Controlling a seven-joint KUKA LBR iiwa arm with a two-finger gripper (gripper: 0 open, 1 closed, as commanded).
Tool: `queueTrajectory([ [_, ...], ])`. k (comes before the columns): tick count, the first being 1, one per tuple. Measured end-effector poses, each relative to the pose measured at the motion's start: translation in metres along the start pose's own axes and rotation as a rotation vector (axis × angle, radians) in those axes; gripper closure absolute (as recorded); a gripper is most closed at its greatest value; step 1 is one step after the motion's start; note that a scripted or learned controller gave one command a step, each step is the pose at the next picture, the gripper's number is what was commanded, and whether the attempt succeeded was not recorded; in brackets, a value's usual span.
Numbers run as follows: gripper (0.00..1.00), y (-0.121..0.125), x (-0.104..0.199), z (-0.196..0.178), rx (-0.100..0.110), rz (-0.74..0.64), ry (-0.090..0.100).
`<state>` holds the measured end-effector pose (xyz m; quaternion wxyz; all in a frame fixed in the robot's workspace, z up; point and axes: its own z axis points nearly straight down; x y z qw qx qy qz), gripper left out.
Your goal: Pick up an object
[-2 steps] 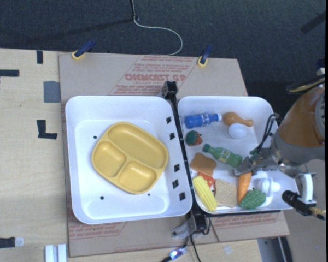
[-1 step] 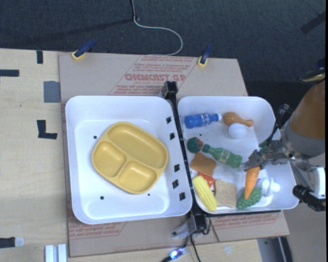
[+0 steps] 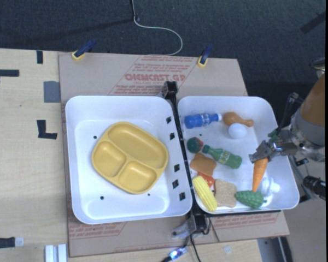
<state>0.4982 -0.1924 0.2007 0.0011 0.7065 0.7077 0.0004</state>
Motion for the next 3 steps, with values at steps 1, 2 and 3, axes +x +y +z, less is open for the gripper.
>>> queueTrajectory([
  [1, 1.0, 0.001, 0.001, -0.025, 0.001, 0.0, 0.001],
  [2, 1.0, 0.023, 0.048, -0.013, 0.004, -0.003, 0.002],
  [3, 1.0, 0.046, 0.098, -0.012, 0.004, -0.006, 0.003],
])
